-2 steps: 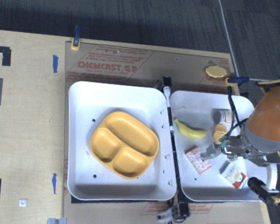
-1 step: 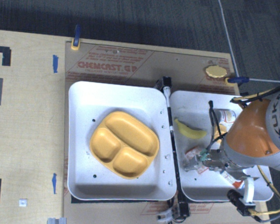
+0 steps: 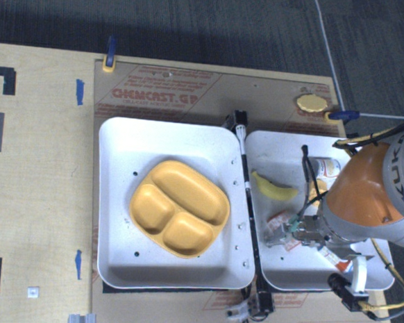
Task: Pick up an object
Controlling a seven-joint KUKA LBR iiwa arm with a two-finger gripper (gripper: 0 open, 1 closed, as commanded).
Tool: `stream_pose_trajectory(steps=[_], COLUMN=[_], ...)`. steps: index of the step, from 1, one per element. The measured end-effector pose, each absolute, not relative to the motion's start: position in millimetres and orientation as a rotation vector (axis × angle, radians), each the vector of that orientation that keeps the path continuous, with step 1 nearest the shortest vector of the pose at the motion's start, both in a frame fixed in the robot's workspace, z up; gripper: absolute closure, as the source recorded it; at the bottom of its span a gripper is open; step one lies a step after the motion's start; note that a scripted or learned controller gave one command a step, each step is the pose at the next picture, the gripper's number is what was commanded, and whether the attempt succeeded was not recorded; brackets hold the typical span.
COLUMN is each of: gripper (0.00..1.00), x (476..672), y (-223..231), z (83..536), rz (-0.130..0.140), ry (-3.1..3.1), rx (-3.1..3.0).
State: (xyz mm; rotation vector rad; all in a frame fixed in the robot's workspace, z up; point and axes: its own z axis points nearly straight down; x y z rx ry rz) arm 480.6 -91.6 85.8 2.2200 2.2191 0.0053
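Yellow is the big tray point(image 3: 179, 208) with three dips; I see it lying in the left bin point(image 3: 116, 185). My arm point(image 3: 366, 195), grey with an orange band, reaches over the right bin point(image 3: 276, 153). Its gripper point(image 3: 295, 231) is low in that bin, right at a small crinkly packet point(image 3: 278, 226). I cannot tell how the gripper stands. A yellow banana point(image 3: 275, 189) lies near, closer to the far wall. A can point(image 3: 325, 167) peeks out beside the arm.

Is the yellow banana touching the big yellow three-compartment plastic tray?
Apart. The camera view shows the banana in the right white bin, the tray in the left bin.
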Motion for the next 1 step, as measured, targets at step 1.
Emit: stream_pose_trajectory(steps=[1], gripper=[0.0], x=[480.6], y=[-99.0], z=[85.9], rz=[0.006], ry=[2.22], rx=[2.218])
